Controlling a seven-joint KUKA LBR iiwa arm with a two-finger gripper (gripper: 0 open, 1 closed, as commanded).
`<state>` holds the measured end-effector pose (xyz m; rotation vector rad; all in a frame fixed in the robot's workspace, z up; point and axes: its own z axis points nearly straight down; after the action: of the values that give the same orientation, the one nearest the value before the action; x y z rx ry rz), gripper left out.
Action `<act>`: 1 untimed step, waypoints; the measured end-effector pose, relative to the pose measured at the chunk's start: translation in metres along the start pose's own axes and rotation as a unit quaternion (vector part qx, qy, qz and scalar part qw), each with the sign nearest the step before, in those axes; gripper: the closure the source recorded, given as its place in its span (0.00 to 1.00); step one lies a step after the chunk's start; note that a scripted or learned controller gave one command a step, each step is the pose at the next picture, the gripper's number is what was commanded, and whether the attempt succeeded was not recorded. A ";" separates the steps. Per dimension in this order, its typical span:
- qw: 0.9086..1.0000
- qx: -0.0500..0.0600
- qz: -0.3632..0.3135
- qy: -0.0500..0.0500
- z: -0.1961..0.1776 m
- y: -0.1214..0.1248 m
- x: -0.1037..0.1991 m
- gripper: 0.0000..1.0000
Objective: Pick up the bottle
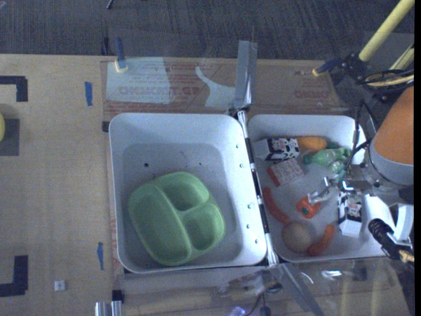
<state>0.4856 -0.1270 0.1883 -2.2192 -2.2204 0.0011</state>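
Wooden bench (pixel 52 196), two white bins (pixel 125 176) side by side

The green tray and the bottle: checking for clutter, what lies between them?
In the camera view, between the green tray and the bottle lie the bins' walls and a red-and-white box.

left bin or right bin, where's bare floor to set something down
The left bin has bare floor behind the green divided plate, up to its far wall, plus a strip along its left wall. The right bin is crowded: the cartons, carrot, bottle, and the gripper working mid-bin leave only slivers between them.
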 end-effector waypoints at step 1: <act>0.997 -0.011 0.073 -0.001 0.075 0.025 -0.028 0.00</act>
<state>0.5109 -0.1546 0.1134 -2.3888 -2.0622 -0.0211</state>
